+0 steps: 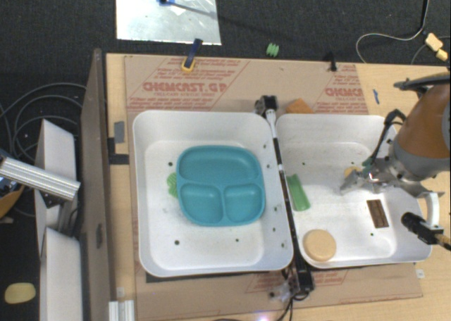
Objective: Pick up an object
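Note:
In the right bin (331, 126) lie a green oblong piece (297, 193) against the left wall, a tan round disc (320, 244) in the near left corner, and a small brown block (377, 213) near the right side. My gripper (350, 180) hangs low over the middle of this bin, pointing left, just up and left of the brown block and right of the green piece. Nothing shows in its grasp. The grey arm with its orange band (425, 133) comes in from the right.
The left bin (151, 172) bears a teal divided plate (220, 184), with a bit of a green thing (172, 184) sticking out from under its left edge. A black divider strip (280, 172) runs between the bins. An orange piece (299, 106) lies on the cardboard behind them.

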